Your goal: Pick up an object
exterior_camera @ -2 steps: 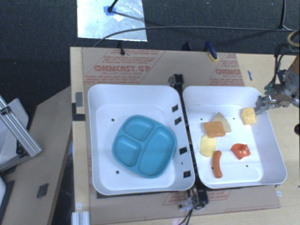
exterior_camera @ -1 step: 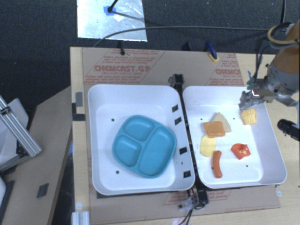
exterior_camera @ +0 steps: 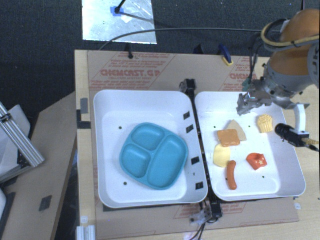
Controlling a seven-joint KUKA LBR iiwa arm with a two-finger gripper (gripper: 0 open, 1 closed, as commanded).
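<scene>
Nothing lifted yet. Hand (exterior_camera: 246, 104) hovers over right bin (exterior_camera: 287, 184), far side; grip state unclear. Toast (exterior_camera: 228, 137) untouched.

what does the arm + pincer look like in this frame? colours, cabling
The grey KUKA arm carries a bulky rounded orange band above the wrist, with a yellowish cable loop running beside it. The small grey metal pincer looks angular and dull, blurred in detail. A white bracket with a black cylindrical part sticks out below the wrist.
</scene>
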